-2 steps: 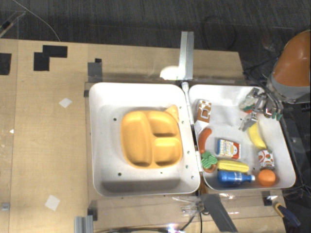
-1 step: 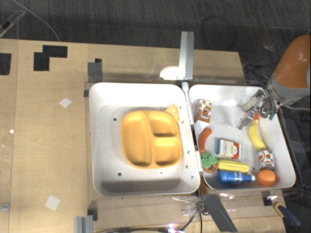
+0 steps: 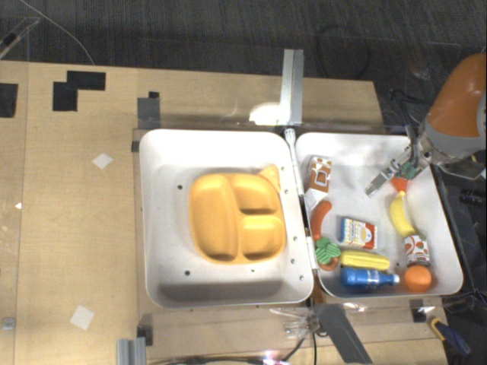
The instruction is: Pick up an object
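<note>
Wooden surface [image 3: 76, 226]; we see fingers [image 3: 378, 182] parted, gripping nothing, above right bin [image 3: 449, 234] crowded beside smooth yellow banana [image 3: 400, 214].

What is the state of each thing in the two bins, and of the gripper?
Gripper: above the right bin, nothing seen between its fingers.
Yellow tray: lying flat in the left bin, compartments up.
Banana: lying in the right bin, just below the gripper.
Blue bottle: on its side.
Orange: resting in the near right corner.
Small carton: lying flat, label up.
</note>
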Controlling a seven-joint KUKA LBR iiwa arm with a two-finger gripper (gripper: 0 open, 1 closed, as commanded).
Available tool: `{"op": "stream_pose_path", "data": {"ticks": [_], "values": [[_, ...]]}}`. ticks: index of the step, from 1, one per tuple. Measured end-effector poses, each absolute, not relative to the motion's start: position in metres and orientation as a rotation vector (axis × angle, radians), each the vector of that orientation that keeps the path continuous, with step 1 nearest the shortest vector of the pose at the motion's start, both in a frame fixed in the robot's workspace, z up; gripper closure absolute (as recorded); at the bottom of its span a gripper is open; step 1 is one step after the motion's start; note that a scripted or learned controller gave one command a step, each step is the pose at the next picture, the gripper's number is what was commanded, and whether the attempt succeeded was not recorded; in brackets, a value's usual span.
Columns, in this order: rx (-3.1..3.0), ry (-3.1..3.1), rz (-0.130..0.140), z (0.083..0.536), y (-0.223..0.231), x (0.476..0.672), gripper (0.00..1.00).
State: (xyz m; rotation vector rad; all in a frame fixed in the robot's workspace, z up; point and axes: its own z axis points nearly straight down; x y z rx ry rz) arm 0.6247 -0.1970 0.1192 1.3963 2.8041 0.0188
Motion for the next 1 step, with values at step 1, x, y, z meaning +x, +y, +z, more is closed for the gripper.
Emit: {"op": "stream_pose_path", "data": {"ticks": [1], "values": [[1.474,2.767,0.006,0.0993,-0.1882,0.5984,0.0]]}}
